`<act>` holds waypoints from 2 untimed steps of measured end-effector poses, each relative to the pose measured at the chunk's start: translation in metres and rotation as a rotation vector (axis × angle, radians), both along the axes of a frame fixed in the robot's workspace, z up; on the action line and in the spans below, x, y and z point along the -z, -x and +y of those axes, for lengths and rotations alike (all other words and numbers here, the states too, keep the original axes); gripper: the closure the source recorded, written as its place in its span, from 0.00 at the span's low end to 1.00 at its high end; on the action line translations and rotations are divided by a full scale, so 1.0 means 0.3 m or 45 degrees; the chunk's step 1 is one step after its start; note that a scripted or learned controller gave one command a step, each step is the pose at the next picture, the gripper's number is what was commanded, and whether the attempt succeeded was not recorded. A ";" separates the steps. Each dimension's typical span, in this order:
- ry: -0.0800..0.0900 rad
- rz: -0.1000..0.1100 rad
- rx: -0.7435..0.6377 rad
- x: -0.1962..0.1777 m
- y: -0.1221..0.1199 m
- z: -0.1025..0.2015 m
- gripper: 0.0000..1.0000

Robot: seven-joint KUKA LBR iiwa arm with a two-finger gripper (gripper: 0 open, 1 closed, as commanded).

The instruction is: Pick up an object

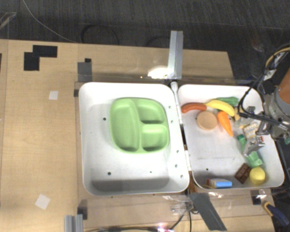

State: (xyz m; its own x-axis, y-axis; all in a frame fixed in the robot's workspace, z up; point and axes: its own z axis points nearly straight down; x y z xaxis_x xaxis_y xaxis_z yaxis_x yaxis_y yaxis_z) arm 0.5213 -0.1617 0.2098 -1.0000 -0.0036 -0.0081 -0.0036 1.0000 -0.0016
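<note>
Objects (217, 117) | right bin (203, 149); gripper (253, 141) over bin's right side

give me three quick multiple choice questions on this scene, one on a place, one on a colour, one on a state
1. Where is the divided tray?
A. left bin
B. right bin
C. on the bench outside both bins

2. What colour is that tray?
A. red
B. green
C. blue

3. How does the tray lie in its bin?
A. alone, nothing on it
B. under a pile of toy food
C. held up by the gripper

Answers:
1. A: the tray lies in the left bin.
2. B: it is pale green.
3. A: its compartments are bare, while the banana, lemon and other items sit in the right bin, where the gripper is.
</note>
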 end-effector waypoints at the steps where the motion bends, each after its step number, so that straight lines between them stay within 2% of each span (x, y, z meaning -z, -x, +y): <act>1: 0.001 -0.003 -0.163 0.379 0.020 0.092 0.00; 2: 0.000 -0.008 -0.199 0.403 -0.343 0.153 0.00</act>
